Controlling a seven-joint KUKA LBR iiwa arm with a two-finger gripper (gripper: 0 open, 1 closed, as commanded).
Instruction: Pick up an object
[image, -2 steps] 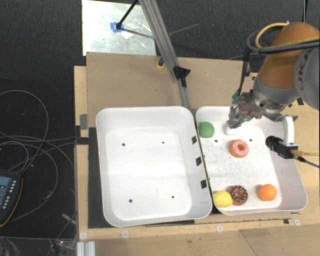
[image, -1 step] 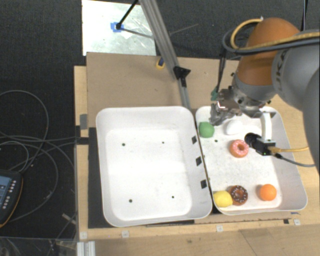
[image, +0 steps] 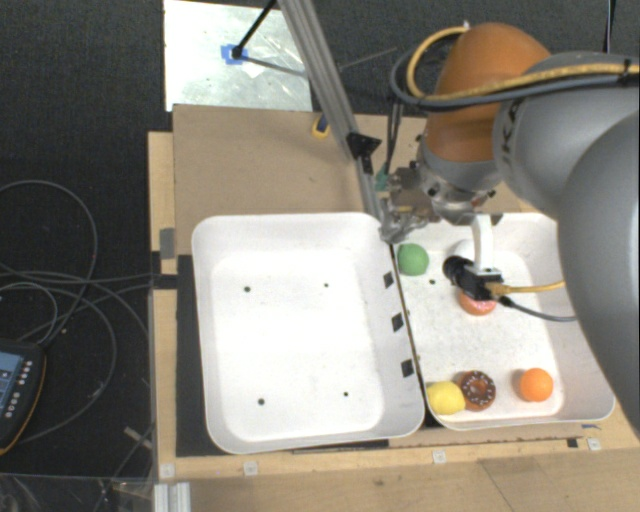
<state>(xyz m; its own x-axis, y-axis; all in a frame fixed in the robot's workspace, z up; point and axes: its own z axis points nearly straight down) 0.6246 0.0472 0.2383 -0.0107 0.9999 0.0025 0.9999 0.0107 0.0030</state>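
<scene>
The jaws hung low over the far left corner of the right bin (image: 452, 345), close to the edge it shared with the left bin (image: 290, 330). Whether they were open or closed could not be told, as the wrist hardware hid them, and nothing could be seen held between them.

The nearest candidate was the small green ball (image: 412, 259), lying on the bin floor just in front of the jaws and near the dividing wall. It looked like a light toy, smooth and round, so it would probably roll or squirt out under an off-centre pinch. The safest hold was judged to be straight down across its widest part.

A pink-and-red piece (image: 481, 305) lay a little to its right, partly covered. Along the near wall sat a yellow lemon-like toy (image: 446, 398) touching a chocolate doughnut (image: 477, 389), with an orange ball (image: 536, 384) just beside them. The doughnut seemed the easiest of these to grip across its ring, though the wall crowded it. The brown desk (image: 260, 160) carried both bins.
</scene>
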